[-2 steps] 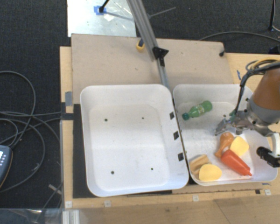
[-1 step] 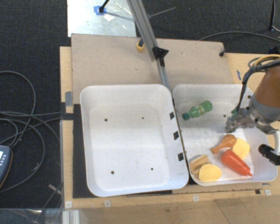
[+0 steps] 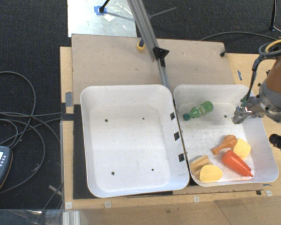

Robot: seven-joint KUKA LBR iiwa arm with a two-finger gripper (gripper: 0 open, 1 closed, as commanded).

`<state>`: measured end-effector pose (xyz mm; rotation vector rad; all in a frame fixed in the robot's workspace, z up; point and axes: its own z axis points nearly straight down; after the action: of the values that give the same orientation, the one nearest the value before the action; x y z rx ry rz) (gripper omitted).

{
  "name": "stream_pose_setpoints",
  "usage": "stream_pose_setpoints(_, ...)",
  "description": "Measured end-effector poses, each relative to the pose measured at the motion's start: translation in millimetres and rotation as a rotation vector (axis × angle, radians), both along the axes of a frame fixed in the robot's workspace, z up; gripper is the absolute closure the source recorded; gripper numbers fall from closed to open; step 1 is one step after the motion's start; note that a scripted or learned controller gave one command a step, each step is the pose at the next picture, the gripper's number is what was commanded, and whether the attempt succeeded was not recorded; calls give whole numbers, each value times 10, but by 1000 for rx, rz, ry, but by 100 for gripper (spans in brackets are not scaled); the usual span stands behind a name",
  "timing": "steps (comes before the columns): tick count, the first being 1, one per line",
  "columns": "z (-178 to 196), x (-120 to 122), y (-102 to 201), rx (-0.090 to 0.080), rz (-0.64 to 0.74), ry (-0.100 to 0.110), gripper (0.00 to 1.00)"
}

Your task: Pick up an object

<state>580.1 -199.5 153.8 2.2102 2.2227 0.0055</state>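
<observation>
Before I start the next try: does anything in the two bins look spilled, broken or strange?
Nothing stands out. The green bottle lies on its side in the right bin, apart from the toy foods clustered near its front. No spill or damage shows.

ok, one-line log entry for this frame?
arm: over right bin's right edge | gripper: above right bin, nothing between fingers | green bottle: lying in bin, apart from gripper | left bin: untouched
</observation>
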Motion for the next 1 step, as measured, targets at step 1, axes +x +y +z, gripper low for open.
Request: stream_pose_setpoints(1, 636, 63, 36, 0, 1, -2, 100)
